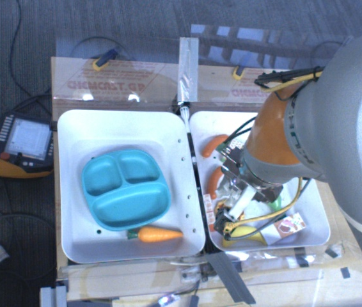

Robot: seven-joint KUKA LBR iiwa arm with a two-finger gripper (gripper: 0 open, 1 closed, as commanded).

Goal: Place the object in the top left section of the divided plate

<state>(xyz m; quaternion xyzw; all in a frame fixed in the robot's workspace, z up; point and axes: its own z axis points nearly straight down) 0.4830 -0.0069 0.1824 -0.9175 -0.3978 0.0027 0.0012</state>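
Camera view: your arm is down in the right bin, the plate waits in the left.
Nearest you, a toy carrot lies in the left bin, just beside the blue divided plate. Across the divider, the gripper sits low among toys in the right bin; you cannot tell its grip. An orange sausage lies farther back.

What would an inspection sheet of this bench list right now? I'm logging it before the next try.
Surface: two white bins, left bin, right bin.
Job's things: blue divided plate in left bin, sections bare; toy carrot beside its near edge.
Clutter: orange items, a small packet in right bin.
Grippers: gripper low over right bin's clutter.
Cables: yellow and black leads along gripper.
Surroundings: handheld pendant on carpet.
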